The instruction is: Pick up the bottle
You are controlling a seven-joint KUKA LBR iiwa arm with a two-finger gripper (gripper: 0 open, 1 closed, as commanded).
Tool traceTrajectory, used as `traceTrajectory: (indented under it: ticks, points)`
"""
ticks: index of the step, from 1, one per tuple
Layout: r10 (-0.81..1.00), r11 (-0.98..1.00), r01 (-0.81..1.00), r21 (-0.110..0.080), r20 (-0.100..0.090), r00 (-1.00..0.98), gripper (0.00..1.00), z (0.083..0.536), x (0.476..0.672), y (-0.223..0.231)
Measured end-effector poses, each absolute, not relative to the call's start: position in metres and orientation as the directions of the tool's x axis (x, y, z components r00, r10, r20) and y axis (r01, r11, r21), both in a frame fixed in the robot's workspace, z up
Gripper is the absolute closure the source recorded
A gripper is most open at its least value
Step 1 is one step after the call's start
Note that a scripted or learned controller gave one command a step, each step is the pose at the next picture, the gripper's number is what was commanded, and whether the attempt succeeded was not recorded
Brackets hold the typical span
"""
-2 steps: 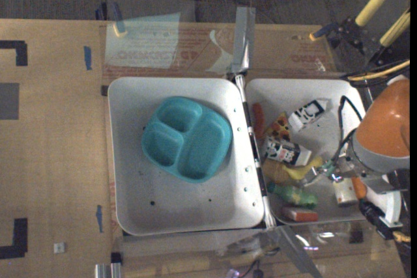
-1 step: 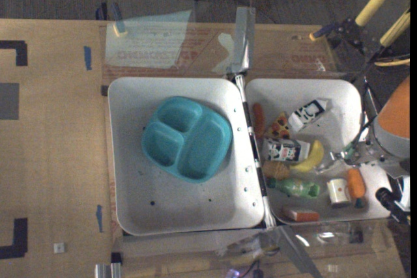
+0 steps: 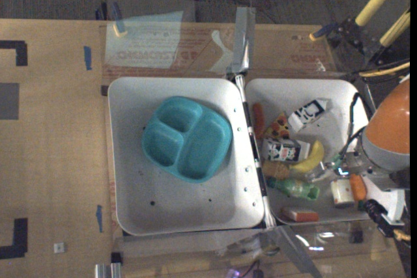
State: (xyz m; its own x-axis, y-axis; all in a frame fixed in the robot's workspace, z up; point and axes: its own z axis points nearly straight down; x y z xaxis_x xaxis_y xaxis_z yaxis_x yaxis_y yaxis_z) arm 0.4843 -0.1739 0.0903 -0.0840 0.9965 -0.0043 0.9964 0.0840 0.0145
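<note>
1. Bins first: two shallow white bins sit side by side on the wooden bench, the left bin (image 3: 130,205) and the right bin (image 3: 260,89) meeting along a central divider.
2. Lying on its side in the right bin is the green translucent plastic bottle (image 3: 296,189), near the bin's left wall and towards its lower half, its length running roughly left to right.
3. Just above the bottle lie a curved yellow banana (image 3: 311,158) and a small black-and-white printed carton (image 3: 285,151); a round brownish item (image 3: 276,170) rests at the bottle's upper left.
4. Below the bottle is a flat red-and-white packet (image 3: 300,214).
5. Further up the right bin are a white carton with dark markings (image 3: 309,112), a long reddish sausage-shaped piece (image 3: 258,119) and a pizza-slice-like wedge (image 3: 279,127).
6. From the right enters the grey arm with its orange band (image 3: 394,124); the gripper (image 3: 339,169) hangs over the right part of the right bin, to the right of the bottle and slightly higher in the view, near it but apart from it.
7. How far the gripper is open cannot be told, as its end is small and blurred among the clutter; nothing can be made out in its hold.
8. Beside the gripper lie a small white block (image 3: 341,193) and an orange carrot-like piece (image 3: 358,187).
9. In the left bin rests a teal plastic plate (image 3: 187,138) with three compartments, tilted diagonally.
</note>
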Motion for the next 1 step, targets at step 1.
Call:
traceTrajectory:
  ticks: [1]
  points:
    - [0.985,0.172,0.985,0.002,-0.002,-0.172,0.0,0.0991,0.48,-0.1723]
